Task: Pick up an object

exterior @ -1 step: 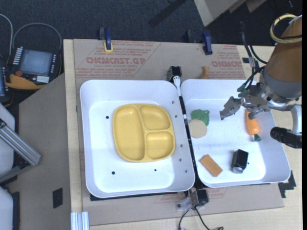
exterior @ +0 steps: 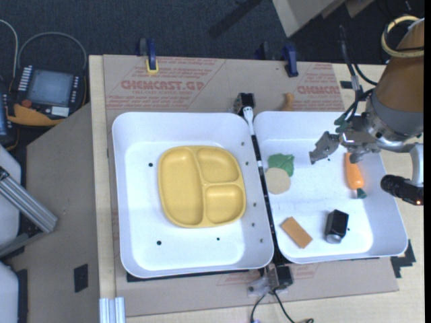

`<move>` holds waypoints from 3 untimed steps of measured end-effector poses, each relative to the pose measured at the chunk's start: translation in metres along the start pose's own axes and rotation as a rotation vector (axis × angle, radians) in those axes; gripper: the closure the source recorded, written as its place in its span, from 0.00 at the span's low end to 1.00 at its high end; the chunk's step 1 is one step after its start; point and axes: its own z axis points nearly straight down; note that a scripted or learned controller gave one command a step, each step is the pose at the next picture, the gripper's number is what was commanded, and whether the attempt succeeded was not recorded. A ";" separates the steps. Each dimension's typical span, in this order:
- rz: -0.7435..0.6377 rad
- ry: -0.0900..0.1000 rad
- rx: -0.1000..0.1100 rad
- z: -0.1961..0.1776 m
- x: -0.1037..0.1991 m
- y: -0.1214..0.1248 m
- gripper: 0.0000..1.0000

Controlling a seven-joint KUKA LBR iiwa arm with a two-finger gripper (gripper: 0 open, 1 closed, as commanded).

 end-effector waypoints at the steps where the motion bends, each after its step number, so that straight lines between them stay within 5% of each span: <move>1: 0.000 0.002 0.007 0.057 0.005 0.008 0.00; 3: 0.001 0.003 0.002 0.155 0.008 -0.001 0.00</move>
